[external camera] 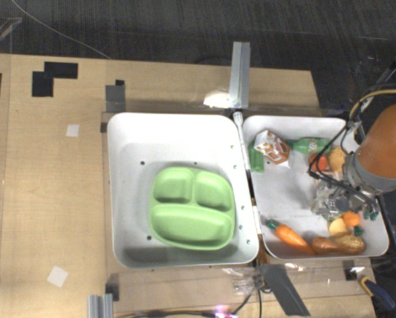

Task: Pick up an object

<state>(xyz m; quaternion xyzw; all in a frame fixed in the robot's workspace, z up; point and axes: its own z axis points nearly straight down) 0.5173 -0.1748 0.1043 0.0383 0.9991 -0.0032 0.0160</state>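
My claw (337, 205) hangs low in the right bin (284, 184), over small orange and yellow pieces (344, 224); I cannot tell how it is set. Glare blurs this corner, so the target is probably those pieces. Centre over one piece, descend straight, close gently. Avoid the carrot (292, 234) nearby. The green tray (191, 207) sits in the left bin (128, 151).

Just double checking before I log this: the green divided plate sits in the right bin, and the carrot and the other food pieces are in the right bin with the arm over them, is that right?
Not quite. The camera view shows the green divided plate in the left bin, not the right one. The rest stands: the carrot and the other food pieces lie in the right bin, with the arm over them.
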